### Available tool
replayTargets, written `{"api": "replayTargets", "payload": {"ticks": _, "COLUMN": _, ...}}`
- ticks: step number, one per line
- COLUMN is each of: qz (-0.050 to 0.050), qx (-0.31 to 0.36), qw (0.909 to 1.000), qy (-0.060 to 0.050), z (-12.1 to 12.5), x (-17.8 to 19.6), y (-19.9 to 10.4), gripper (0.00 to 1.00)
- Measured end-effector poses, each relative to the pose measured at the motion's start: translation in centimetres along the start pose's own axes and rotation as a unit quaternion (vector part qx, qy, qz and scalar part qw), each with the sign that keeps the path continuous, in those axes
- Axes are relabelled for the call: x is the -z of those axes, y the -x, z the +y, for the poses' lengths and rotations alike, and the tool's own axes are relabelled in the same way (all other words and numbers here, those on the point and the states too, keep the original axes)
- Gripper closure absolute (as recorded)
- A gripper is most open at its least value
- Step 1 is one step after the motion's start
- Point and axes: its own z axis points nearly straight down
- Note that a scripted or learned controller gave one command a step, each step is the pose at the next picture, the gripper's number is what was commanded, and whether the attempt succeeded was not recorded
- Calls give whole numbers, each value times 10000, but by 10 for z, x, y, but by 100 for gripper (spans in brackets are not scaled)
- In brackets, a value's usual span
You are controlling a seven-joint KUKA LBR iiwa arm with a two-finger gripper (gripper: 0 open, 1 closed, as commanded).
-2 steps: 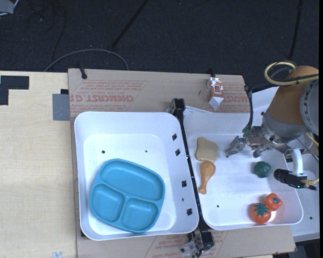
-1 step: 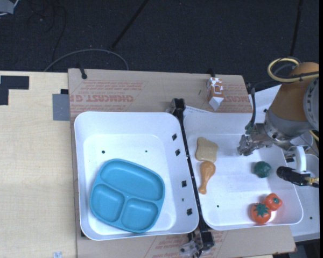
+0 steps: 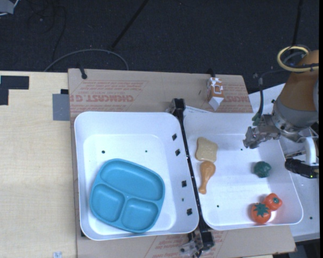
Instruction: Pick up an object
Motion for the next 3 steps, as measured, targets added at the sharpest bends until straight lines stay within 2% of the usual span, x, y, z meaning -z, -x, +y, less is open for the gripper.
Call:
{"api": "replayTargets", "payload": {"ticks": 2, "qz": -4, "qx": 7, "qw": 10000, "qy": 12, "z": 4, "x": 113, "y": -3, "gripper": 100}}
{"api": "replayTargets", "payload": {"ticks": 3, "qz": 6, "qx": 9, "qw": 10000, "qy": -18, "z": -3, "x": 97, "y": -59, "gripper": 100}}
